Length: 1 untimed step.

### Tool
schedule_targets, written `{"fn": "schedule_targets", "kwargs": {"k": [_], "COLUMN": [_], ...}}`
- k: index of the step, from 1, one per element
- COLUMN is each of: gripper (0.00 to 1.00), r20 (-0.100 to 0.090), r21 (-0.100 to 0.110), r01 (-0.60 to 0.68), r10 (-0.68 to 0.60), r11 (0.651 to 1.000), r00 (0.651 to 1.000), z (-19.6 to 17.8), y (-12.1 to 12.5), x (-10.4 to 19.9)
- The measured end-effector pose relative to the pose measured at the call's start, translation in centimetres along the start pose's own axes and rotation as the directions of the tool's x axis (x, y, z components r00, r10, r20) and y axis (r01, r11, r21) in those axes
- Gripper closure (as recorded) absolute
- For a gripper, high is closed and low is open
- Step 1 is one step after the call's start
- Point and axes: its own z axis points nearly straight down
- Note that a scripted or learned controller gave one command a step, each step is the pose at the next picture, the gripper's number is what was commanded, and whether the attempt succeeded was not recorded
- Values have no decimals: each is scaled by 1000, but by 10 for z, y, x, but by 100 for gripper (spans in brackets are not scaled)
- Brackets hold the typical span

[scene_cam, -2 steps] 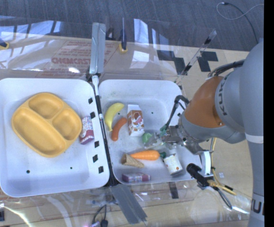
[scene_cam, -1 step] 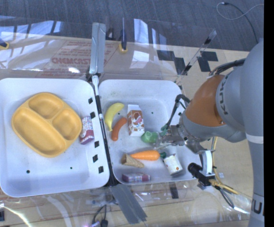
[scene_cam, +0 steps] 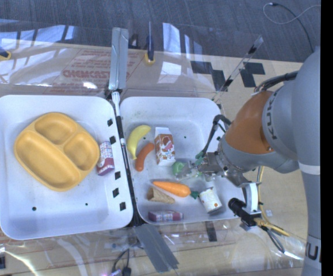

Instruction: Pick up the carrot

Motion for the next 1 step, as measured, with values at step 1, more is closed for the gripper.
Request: {"fn": "schedule_targets", "kwargs": {"k": [1], "gripper": [0], "r20": [1], "r21": [-14], "r01": [17], "r10": [-17], "r11": [1000], "r00": [1000], "z": [12], "y": [26], "x": [-6]}}
